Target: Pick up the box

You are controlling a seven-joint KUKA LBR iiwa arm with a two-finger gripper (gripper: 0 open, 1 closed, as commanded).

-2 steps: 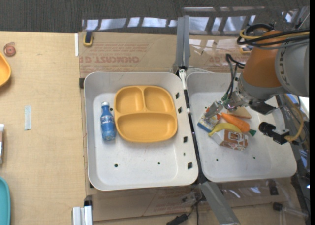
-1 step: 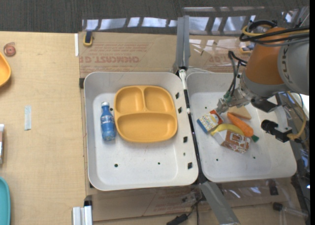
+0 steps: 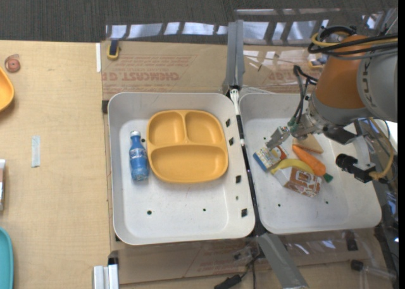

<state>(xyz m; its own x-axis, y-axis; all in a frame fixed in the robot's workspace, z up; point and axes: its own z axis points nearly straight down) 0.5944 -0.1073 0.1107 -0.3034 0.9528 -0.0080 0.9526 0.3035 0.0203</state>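
Nearest in the right bin: a small brown and white box, lying flat on the white floor, long axis slanting from near right up to far left, its far-left end tucked against a yellow banana. Just beyond, touching or nearly so, an orange carrot angled from far left down to near right, with a pale wedge beside its far end. Left of the banana, a small blue and white packet, tilted.

Over in the left bin: a blue bottle lying along the near-far line, cap toward the far side, just left of a yellow divided plate.

Farther back in the right bin, hanging low over the packet: the gripper, reaching in from the right under the orange band. Fingers slightly parted, nothing seen between them, well short of the box.
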